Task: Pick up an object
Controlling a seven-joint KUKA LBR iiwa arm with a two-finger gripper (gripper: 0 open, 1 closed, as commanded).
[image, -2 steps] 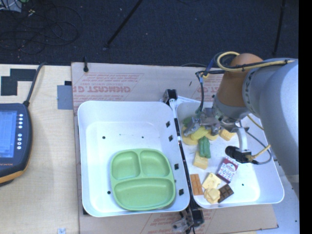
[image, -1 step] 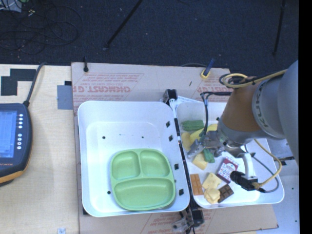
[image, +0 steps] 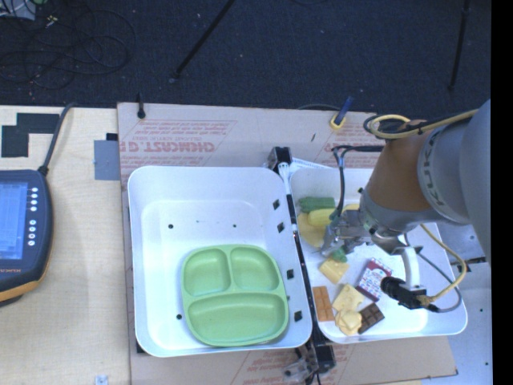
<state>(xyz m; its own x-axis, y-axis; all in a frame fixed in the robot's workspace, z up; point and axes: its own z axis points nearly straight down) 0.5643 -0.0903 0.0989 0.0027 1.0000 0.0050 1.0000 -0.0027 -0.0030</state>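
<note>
1. Closest to the camera is the bottom end of the right bin [image: 449,324], which has a little pile in it: a brown wafer-looking block [image: 322,302], a pale yellow chunk [image: 349,297], a dark chocolate-ish square [image: 370,318] and a small red and white packet [image: 371,279]. They sit touching or just beside each other, so any grab there risks nudging a neighbour.

2. Next door, the left bin [image: 152,215] holds a green divided tray [image: 234,294] lying flat in its lower half. It's well apart from the arm, so probably not the target right now.

3. A bit further up the right bin there's a pale cube [image: 334,270], then a yellow piece [image: 317,217] with something green [image: 316,204] right behind it.

4. The gripper [image: 337,245] is down low in the bin, between the yellow piece and the pale cube. There's a tiny green bit at its tip, but honestly I can't tell whether the gripper is spread or pinched, or whether anything is actually caught in it. It's too small and cluttered there.

5. My guess is it's at the grasp step. To do this well, I'd centre on one item, come straight down, close fully before lifting, and rise slowly so cables and neighbours don't drag along.

6. Furthest back is the cardboard sheet [image: 200,139] under the bins.
</note>
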